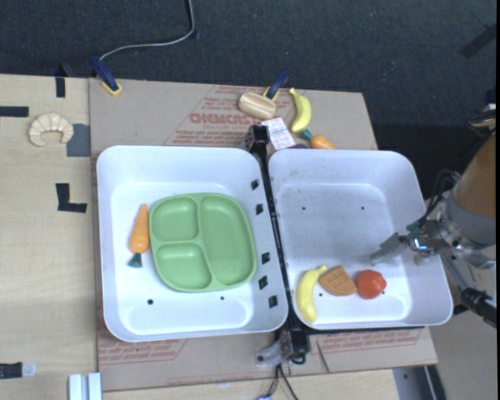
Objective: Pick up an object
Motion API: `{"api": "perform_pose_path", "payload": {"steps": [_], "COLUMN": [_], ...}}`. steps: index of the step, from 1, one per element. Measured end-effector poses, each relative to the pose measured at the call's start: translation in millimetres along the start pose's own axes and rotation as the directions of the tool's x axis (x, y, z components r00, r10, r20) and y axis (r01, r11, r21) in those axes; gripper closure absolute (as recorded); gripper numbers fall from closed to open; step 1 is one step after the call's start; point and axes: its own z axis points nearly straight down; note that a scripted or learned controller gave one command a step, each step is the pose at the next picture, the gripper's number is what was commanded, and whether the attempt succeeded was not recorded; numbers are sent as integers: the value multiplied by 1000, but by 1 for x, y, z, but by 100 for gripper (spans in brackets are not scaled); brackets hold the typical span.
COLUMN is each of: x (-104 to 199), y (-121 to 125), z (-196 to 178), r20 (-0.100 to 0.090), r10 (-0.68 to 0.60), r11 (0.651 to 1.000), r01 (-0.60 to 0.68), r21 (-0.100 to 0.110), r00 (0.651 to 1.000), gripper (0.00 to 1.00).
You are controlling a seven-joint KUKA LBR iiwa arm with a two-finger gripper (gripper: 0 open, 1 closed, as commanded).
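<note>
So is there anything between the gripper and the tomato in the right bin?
Nothing visible. The gripper hovers just up and right of the tomato, with bare bin floor between. The waffle and banana lie on the tomato's far side.

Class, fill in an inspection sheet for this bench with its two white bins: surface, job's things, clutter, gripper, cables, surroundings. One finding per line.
Surface: two white bins side by side, left bin and right bin, on a cardboard sheet over a wooden bench.
Job's things: right bin holds a banana, a waffle-like piece and a tomato; left bin holds a green divided plate and a carrot.
Clutter: bread roll, second banana and a small box behind the bins; croissant on the bench at left.
Gripper: gripper over the right bin, holding nothing.
Cables: black cable at top.
Surroundings: dark carpet.
</note>
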Motion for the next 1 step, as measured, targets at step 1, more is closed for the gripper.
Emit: {"api": "perform_pose_path", "payload": {"steps": [1], "x": [45], "y": [-1], "z": [46], "r20": [-5], "r10": [-4], "r11": [1000], "r01": [4], "r21": [4], "r00": [1000], "gripper": [0]}}
